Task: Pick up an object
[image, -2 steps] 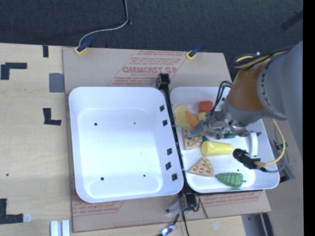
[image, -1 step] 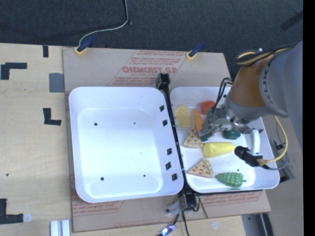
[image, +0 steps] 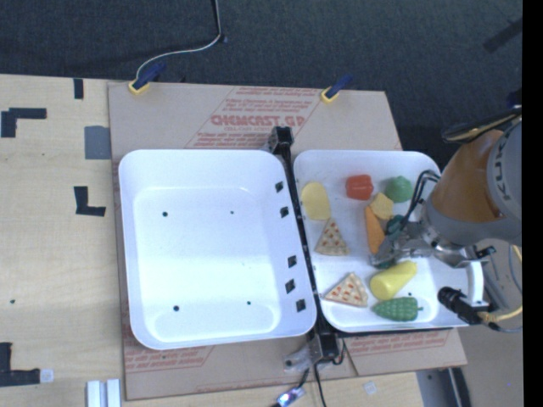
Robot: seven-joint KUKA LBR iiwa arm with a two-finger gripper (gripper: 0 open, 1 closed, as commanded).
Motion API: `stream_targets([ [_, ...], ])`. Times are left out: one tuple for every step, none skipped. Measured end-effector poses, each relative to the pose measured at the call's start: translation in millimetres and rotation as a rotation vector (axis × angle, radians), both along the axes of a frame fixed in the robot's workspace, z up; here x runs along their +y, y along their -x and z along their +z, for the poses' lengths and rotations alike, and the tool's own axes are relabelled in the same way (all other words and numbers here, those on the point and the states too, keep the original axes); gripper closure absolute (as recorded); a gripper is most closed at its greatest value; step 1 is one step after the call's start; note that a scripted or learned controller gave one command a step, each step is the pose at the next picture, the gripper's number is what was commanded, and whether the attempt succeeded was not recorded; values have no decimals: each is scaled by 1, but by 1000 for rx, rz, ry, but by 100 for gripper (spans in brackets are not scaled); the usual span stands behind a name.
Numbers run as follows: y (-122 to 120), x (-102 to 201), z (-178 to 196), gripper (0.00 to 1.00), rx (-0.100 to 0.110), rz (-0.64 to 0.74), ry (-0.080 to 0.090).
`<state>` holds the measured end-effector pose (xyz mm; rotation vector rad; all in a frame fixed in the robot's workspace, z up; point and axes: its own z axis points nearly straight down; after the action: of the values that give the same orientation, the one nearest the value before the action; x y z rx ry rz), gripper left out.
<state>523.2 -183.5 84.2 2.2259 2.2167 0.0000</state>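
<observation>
A grey robot arm [image: 475,202] reaches into the right bin [image: 424,164], its gripper [image: 392,248] low among toy foods: an orange carrot [image: 372,227], a yellow piece [image: 394,279], two pizza slices [image: 332,238], a red block [image: 359,186]. The left bin [image: 136,227] sits alongside.

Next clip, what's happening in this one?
A grey KUKA arm with an orange band reaches into the right white bin, its gripper low among toy foods, right by the orange carrot piece and yellow lemon-shaped piece. Nothing looks lifted yet. The left white bin sits alongside.
</observation>
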Motion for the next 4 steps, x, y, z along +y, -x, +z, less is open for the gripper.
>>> stream_targets([
  [-21,-40,1,100,0,6,-2],
  [-74,-39,32,100,-4,8,2],
  [-71,-37,30,0,9,6,-11],
  [-142,-40,-5,0,21,10,-2],
])
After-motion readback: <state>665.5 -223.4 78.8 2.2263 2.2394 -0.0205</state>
